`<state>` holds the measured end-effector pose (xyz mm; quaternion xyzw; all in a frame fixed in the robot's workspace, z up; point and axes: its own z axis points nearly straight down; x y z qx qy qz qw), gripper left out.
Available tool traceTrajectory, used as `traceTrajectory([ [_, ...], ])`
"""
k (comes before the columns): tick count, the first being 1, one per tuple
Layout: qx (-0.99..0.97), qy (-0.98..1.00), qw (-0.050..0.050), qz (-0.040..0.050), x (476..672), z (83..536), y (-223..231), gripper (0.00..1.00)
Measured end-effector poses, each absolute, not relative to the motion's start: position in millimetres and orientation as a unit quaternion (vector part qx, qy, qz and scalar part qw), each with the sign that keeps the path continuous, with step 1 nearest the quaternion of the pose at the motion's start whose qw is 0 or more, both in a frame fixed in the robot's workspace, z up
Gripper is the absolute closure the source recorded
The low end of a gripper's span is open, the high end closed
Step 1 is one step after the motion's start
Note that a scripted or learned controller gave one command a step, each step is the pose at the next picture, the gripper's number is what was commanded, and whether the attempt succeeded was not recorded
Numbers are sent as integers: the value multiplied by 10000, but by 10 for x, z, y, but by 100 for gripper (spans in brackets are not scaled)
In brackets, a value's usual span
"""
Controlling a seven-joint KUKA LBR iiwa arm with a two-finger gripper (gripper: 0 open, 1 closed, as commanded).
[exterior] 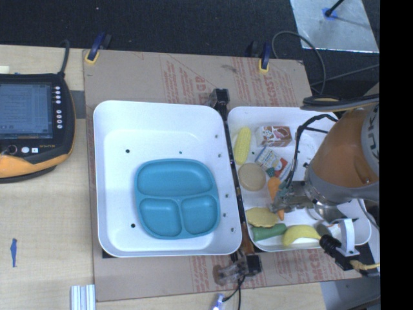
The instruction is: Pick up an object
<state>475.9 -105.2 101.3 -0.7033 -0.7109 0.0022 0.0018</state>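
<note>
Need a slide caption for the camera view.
Grey KUKA arm reaches into the right white bin of toy food; blue divided plastic plate sits in the left white bin.

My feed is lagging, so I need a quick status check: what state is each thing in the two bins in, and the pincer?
Blue divided plate: lying flat in left bin, compartments bare.
Corn cob: lying lengthwise in right bin.
Round tan lid: flat.
Green item: lying on its side.
Yellow-white piece: resting near front wall.
Pincer: low among the toys, grip unclear.

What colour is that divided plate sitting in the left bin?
The divided plate is light blue, clearest in the camera view, against the white left bin.
</note>
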Motion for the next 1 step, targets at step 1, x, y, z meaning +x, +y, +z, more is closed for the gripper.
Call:
traceTrajectory([
  [1, -7053, -7090, 12, 2, 4939, 1920, -363, 100],
])
